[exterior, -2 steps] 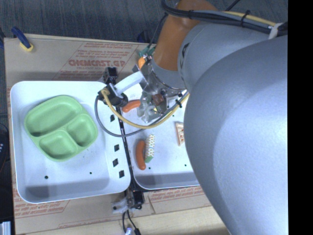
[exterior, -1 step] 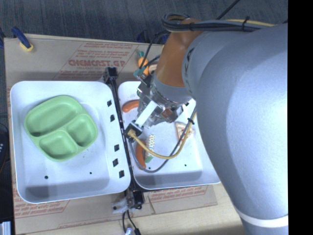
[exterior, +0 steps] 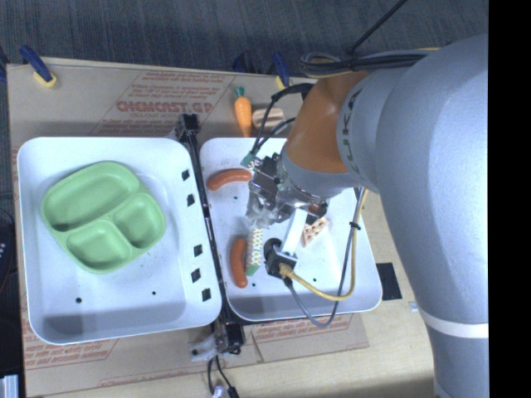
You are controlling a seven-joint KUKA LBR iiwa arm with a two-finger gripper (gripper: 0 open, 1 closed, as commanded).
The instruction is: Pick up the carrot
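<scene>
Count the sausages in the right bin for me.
2. One sausage lies near the right bin's upper left corner; the other sausage lies upright along its left wall, lower down. The arm covers much of the bin, so more may be hidden.

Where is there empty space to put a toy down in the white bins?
The left bin has bare floor along its near edge, below the green divided plate, and a strip between the plate and the divider. The right bin is crowded: two sausages, a corn piece and the arm's hand sit there. The carrot lies outside, on the cardboard.
</scene>
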